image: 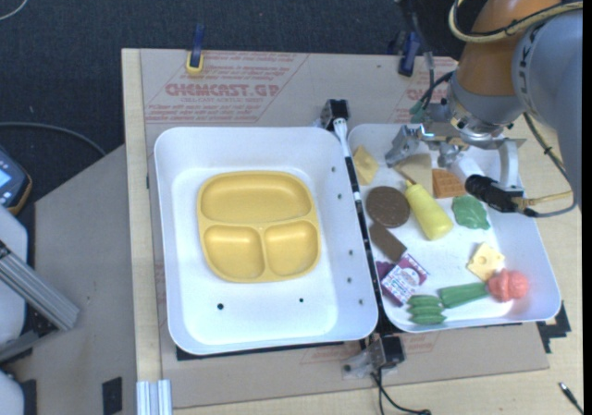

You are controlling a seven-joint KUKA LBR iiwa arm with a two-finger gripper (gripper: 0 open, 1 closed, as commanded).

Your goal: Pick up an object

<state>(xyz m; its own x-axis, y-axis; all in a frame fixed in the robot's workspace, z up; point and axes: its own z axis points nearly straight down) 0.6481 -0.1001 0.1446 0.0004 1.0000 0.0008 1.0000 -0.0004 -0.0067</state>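
Observation:
My gripper hangs over the back of the right bin, its fingers spread open with nothing held between them. Just below it lies a pale tan wedge, with an orange-brown cracker to its right. A yellow bottle lies at a slant in front of these, beside a round brown cookie. A green leafy piece sits right of the bottle.
The right bin also holds a small yellow piece, a brown bar, a purple packet, green pods, a green vegetable, a cheese wedge and a pink item. A yellow divided tray lies in the left bin.

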